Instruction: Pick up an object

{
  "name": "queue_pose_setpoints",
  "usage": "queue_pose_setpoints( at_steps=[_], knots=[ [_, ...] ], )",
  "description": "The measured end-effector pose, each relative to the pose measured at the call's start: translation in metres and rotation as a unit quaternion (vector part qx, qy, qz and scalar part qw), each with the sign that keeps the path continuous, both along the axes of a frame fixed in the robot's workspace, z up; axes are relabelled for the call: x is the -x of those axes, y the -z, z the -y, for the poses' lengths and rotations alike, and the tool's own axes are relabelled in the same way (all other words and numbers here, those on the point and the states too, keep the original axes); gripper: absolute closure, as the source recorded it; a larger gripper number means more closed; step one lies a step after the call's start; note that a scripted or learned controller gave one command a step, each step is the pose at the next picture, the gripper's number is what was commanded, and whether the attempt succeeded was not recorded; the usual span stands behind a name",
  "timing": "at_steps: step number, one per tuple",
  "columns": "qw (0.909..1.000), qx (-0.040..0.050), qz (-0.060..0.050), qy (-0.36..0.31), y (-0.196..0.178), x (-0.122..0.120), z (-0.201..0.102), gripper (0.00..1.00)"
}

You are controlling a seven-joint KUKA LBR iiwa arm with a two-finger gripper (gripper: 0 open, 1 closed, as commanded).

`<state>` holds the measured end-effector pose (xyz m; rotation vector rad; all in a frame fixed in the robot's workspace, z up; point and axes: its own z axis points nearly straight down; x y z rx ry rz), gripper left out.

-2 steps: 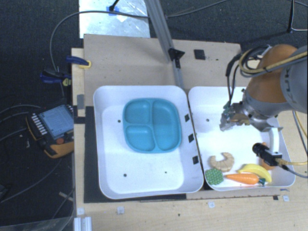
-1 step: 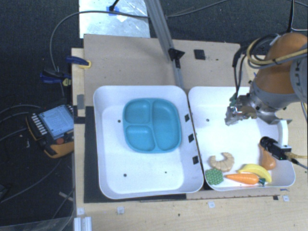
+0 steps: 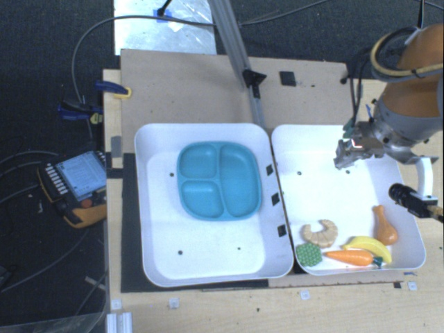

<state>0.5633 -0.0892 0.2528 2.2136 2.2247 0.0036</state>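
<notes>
The right bin (image 3: 312,186) holds several toy foods along its near edge: a tan croissant (image 3: 319,232), a green broccoli (image 3: 309,254), an orange carrot (image 3: 349,257), a yellow banana (image 3: 369,245) and a brown drumstick (image 3: 385,225). My gripper (image 3: 346,157) hangs over the far right part of this bin, well above and behind the foods. Nothing shows between its tips.
The left bin (image 3: 159,241) carries a blue divided plate (image 3: 219,180). A grey pole (image 3: 232,33) slants across the back of the bench. Clamps (image 3: 104,89) and a handheld device (image 3: 76,179) lie off the bench at the left.
</notes>
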Motion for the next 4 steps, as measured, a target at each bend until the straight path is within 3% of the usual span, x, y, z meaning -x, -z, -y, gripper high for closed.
queue_pose_setpoints(
  at_steps=[2,4],
  knots=[
    [1.0,-0.0004,0.0,-0.002,0.027,-0.034,-0.09,1.0],
    [1.0,-0.0013,0.0,-0.002,0.023,-0.063,-0.172,1.0]
  ],
)
